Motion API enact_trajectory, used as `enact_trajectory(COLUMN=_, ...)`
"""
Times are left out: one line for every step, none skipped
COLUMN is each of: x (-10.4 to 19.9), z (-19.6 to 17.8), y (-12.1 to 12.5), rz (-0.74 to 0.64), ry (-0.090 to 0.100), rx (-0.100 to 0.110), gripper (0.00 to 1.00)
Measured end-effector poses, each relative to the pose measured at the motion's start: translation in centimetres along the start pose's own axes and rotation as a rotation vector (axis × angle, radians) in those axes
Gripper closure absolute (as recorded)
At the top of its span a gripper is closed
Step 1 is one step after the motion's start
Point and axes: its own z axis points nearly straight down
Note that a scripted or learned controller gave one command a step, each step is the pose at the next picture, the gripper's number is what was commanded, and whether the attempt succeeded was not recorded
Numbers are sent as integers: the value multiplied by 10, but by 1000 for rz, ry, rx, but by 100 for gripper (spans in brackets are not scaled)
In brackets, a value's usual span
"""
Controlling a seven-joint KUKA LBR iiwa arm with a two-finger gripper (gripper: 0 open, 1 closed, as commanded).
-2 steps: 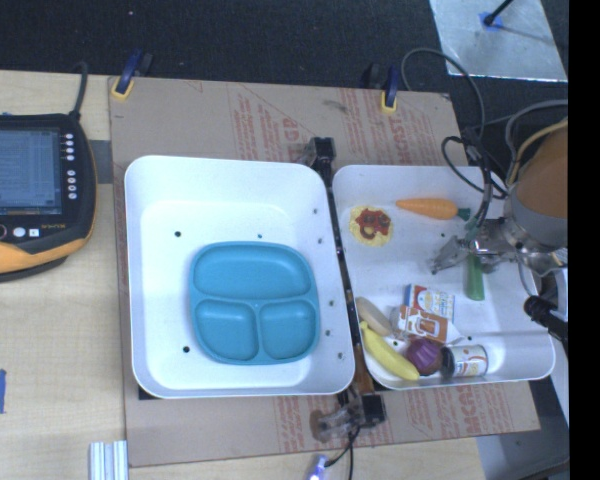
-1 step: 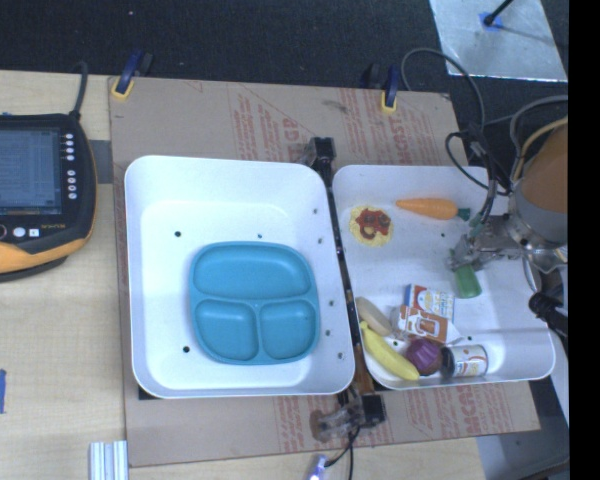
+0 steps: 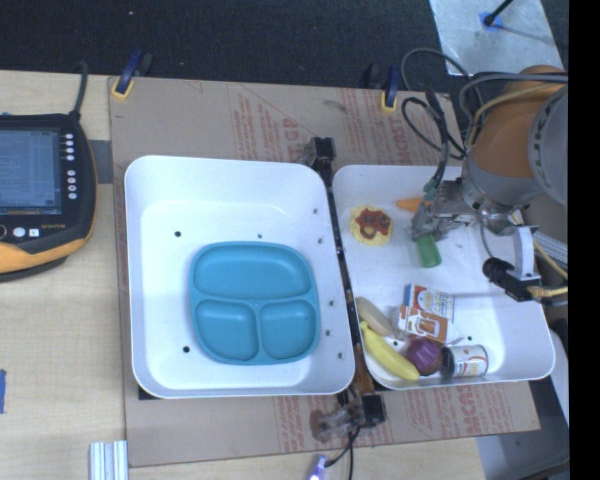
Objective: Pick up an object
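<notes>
Gripper [image 3: 432,223] low in the right bin [image 3: 520,353], over the small green block [image 3: 427,251].
The metal fingers point down at the block's upper end; whether they pinch it, I cannot tell. Left of the block lies a round yellow-and-red toy [image 3: 371,224]; below it a glossy carton [image 3: 423,314], banana [image 3: 390,355], purple piece [image 3: 425,354]. The left bin [image 3: 155,268] carries a smooth blue divided tray [image 3: 252,301].
</notes>
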Motion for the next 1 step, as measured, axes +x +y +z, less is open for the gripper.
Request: enact_trajectory(x=81, z=-86, y=-29, rz=1, ry=1, rx=-1, gripper=100)
